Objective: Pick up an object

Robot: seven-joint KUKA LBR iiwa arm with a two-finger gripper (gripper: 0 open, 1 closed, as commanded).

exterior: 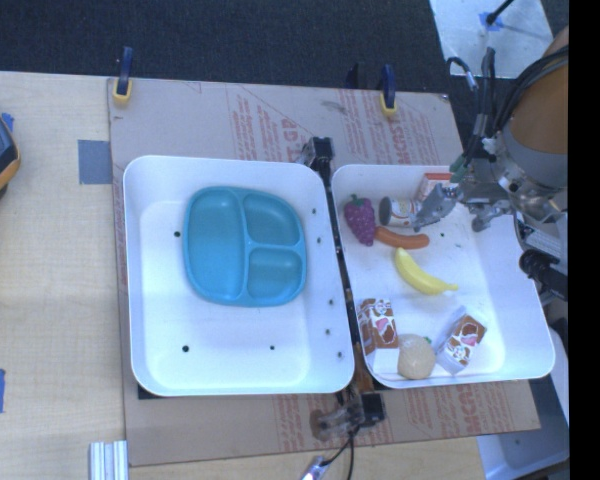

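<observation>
My claw [450,206] (grip state I cannot tell) hovered over the right white plastic bin [520,298], the curved yellow toy banana [423,274] unlifted.

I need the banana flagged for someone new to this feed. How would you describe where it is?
Look in the right-hand white bin, the one without the blue plate. Near its middle, just below the orange hot dog, lies the banana. It is the only yellow, curved thing there.

The grey arm with the orange band [540,118] enters from 3 o'clock, its two-finger metal gripper [442,206] pointing toward 9 o'clock.
</observation>
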